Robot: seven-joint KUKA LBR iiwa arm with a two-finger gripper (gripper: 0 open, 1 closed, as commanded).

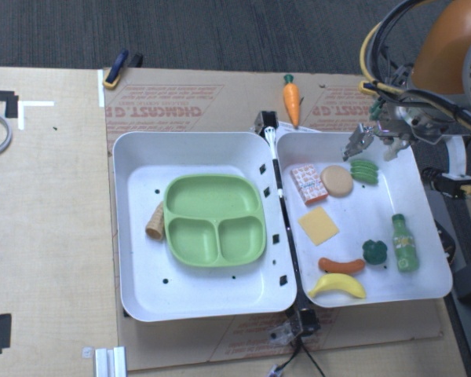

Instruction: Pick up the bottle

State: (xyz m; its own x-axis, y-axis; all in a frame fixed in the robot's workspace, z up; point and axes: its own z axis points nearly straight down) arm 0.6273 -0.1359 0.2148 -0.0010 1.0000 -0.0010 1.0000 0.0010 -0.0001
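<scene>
Bottle point(405, 243) lies untouched, right of frame. Our gripper point(370, 140) hovers upper right, jaws open, empty. Approach, grasp, lift all remain.

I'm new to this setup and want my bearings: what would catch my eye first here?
Probably the big pale green three-compartment plastic tray lying in the left white bin, with a small tan cone at its left edge. Next, the toy food scattered in the right white bin: a yellow banana at the near edge and the green plastic bottle lying on the right. The gripper hangs over that bin's far rim.
</scene>
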